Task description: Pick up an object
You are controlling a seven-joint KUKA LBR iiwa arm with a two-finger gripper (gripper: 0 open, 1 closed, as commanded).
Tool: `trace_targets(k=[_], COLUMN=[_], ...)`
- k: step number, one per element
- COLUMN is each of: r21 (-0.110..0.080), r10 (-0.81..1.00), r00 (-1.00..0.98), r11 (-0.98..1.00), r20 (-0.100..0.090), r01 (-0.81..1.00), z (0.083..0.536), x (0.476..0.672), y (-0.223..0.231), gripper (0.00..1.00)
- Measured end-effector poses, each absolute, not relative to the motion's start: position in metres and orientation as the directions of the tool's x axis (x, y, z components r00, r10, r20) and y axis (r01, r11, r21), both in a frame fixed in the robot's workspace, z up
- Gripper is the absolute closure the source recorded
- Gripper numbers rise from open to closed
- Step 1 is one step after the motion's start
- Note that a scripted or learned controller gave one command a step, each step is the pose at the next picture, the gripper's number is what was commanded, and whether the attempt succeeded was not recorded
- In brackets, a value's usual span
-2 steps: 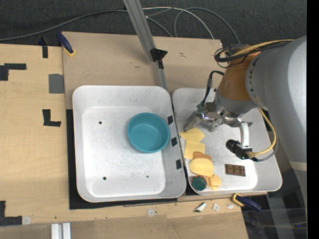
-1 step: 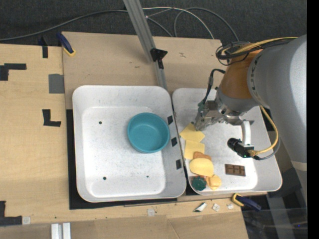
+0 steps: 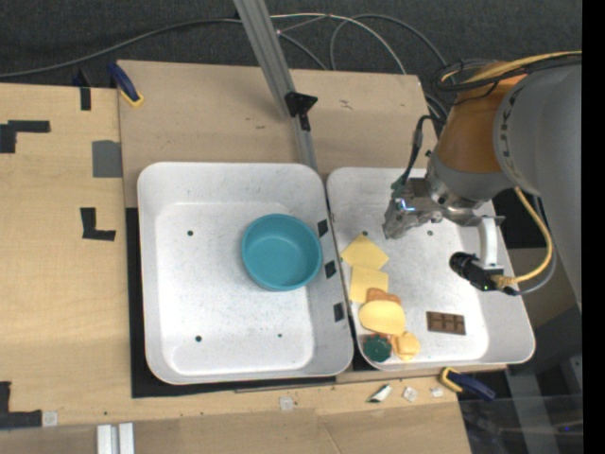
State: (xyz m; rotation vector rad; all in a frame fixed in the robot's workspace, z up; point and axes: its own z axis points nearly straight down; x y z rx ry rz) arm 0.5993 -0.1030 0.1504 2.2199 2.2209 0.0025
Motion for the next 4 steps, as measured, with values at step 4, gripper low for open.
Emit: trace_targets(k=[4], r21=[-0.001], r10=[1.000], r00=[-0.005], r11=[0.005], r20=[0.001], r01=[1.000], z=[0.299], x=[0.598], y=[-0.049], gripper=[1.00])
